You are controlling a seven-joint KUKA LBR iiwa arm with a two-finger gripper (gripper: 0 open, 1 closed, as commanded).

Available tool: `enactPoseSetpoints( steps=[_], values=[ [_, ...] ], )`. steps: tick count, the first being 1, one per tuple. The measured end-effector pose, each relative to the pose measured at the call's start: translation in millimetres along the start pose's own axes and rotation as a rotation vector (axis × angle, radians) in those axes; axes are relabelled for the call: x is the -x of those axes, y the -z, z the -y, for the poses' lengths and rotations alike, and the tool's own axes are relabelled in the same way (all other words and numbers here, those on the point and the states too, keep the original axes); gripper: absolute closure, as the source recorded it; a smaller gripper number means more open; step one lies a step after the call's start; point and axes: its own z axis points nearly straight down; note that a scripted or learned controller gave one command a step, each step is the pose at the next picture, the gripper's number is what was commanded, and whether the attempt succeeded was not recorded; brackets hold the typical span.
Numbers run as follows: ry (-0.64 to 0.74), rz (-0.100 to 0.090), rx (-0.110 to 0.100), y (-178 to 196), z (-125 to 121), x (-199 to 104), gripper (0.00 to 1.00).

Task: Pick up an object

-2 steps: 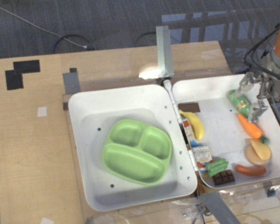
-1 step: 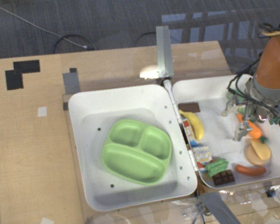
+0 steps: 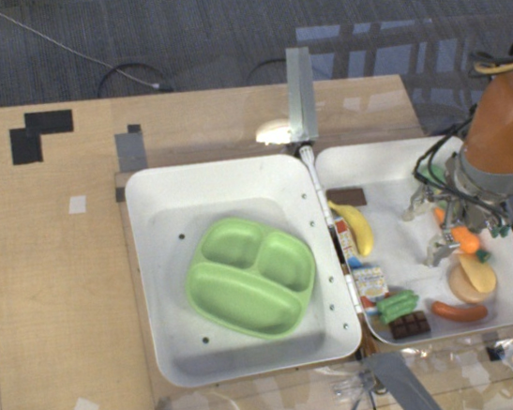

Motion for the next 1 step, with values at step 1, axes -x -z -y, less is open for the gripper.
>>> enactPoseSetpoints(
  steps=[1],
  values=[
    [0.007,0.017,-0.004,15.6,-1.0,5.8,1.0]
  ],
)
